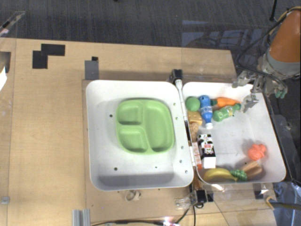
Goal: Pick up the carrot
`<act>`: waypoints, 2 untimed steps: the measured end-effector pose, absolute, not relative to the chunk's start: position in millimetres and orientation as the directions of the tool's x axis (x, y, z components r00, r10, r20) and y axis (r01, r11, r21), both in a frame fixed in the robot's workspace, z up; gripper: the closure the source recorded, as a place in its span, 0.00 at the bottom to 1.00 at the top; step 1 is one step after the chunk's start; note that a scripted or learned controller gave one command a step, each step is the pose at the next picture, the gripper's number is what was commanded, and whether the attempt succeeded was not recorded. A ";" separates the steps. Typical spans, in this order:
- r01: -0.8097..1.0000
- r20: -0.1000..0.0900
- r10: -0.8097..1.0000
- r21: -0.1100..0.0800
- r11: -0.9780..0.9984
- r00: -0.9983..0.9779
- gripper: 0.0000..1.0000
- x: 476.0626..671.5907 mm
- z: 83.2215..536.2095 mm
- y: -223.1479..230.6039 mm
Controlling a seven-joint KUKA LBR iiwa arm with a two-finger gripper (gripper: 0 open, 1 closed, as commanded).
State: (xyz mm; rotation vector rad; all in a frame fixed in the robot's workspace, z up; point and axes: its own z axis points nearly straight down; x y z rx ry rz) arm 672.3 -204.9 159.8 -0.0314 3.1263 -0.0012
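Observation:
The carrot (pixel 227 101) is a small orange piece with a green end. It lies near the back wall of the right bin (pixel 268 126), touching a green bottle (pixel 225 112) just in front of it. My gripper (pixel 246 91) hangs at the bin's back right corner, just right of the carrot. Its fingers (pixel 251 100) stand apart, so it is open with nothing between them. The grey wrist and orange band rise above it at the right edge.
A blue bottle (pixel 205 108) and a green ball (pixel 192 103) sit left of the carrot. A white carton (pixel 205 147), a banana (pixel 218 174), a brown roll (pixel 251 167) and an orange-red toy (pixel 257 151) lie nearer the front. The left bin (pixel 101 126) holds a green divided plate (pixel 143 125).

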 end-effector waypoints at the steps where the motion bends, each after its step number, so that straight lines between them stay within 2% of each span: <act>1: -0.167 -0.014 -0.167 -0.003 0.986 -0.986 0.00 672.6 150.1 -204.0; 2: -0.243 -0.013 -0.243 -0.004 0.970 -0.970 0.00 672.6 138.0 -203.8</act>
